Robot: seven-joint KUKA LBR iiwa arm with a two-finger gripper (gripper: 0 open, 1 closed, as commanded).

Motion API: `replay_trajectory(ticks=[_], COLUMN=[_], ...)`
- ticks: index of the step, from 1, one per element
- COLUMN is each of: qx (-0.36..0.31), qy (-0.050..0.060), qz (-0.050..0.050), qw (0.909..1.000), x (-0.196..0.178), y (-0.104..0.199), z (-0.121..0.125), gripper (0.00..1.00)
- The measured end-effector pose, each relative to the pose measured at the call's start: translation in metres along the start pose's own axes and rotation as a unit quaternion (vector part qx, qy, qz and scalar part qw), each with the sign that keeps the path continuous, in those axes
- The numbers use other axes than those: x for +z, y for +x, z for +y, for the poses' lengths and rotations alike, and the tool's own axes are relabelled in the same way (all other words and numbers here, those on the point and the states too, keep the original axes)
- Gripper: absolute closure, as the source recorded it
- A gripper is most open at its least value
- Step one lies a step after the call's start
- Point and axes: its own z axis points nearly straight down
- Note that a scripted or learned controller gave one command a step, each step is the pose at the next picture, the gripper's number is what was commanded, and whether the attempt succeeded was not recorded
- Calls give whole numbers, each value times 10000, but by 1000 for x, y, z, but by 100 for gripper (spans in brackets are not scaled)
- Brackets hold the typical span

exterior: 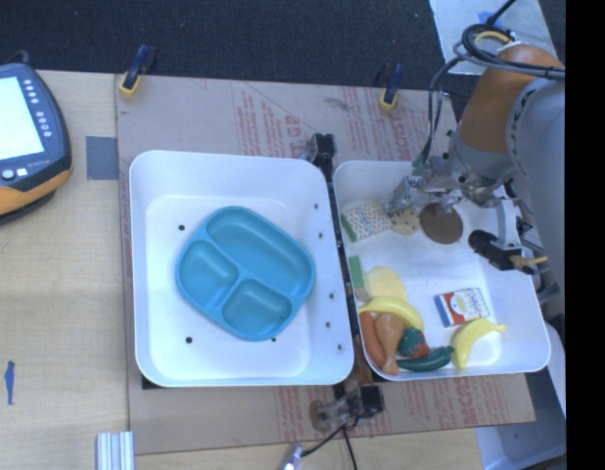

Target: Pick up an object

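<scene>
My gripper (410, 200) hangs low over the far end of the right bin (523, 306), and the grey arm with its orange band (498, 91) comes in from the right. Just below the gripper lie a green-and-white checkered piece (366, 221), a small tan cracker (405, 224) and a brown round disc (442, 224). Nearer the front are a pale yellow lump (385, 282), a yellow banana (395, 310), an orange carrot (385, 336), a green pepper (426, 361), a second banana (477, 340) and a small red, white and blue carton (463, 305). I see nothing held.
The left bin (151, 262) holds a blue divided plate (246, 272). A teach pendant (14, 135) lies at the left of the bench. Clamps (136, 71) (389, 86) pin the cardboard sheet at the back. A black clip (324, 150) sits between the bins.
</scene>
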Motion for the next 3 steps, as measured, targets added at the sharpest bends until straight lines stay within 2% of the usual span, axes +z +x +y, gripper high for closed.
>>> replay_trajectory(ticks=[1,2,3], qx=[4,3,-7], qy=[13,28,16], qz=[-5,-6,-4], qw=[10000,10000,10000], x=[-96,-17,-14], y=[-14,-48,-63], z=[-29,-27,-1], gripper=[0,0,0])
